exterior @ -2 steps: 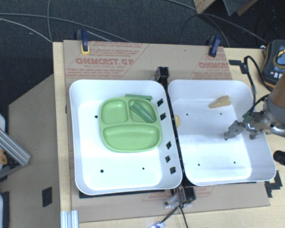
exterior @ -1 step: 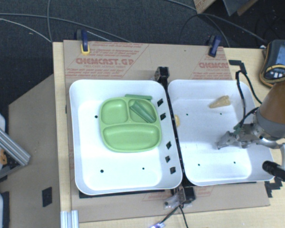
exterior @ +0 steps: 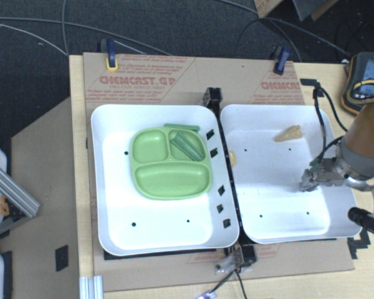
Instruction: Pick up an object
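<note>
A small tan, wedge-shaped object [exterior: 288, 133] lies near the back of the right bin [exterior: 268, 223]. My gripper [exterior: 309, 180] is down low in the same bin, close to its right wall, in front of and slightly right of the tan object and apart from it. In the left bin [exterior: 112, 217] sits a green divided plate [exterior: 170, 178]. A darker green piece [exterior: 187, 144] rests in the plate's back right compartment. A small pale yellow bit [exterior: 233, 159] peeks out at the right bin's left wall.
Black clips [exterior: 222, 192] line the divider between the two bins. A blue clamp [exterior: 111, 53] and another [exterior: 280, 58] hold the cardboard at the back. A yellow and black device [exterior: 361, 87] sits at the far right. Cables run from the wrist.
</note>
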Controlling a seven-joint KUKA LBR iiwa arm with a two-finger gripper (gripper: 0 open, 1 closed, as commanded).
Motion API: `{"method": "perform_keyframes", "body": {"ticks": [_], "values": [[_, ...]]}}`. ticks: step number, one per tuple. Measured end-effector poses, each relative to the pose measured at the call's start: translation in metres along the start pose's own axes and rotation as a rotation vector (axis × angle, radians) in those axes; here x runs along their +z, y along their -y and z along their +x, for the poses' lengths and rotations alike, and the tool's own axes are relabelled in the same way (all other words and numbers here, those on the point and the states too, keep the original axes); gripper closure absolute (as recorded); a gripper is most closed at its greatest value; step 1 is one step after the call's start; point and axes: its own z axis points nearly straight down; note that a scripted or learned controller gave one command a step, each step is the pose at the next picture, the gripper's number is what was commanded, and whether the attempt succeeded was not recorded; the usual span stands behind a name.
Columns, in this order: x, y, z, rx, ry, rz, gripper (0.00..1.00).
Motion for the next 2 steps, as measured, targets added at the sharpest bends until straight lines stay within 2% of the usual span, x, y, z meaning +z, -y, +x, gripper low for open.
{"method": "perform_keyframes", "body": {"ticks": [1, 2], "values": [[-0.06, 0.006, -0.004, 0.0, 0.003, -0.005, 1.0], [-0.12, -0.004, -0.004, -0.002, 0.003, -0.006, 1.0]]}}
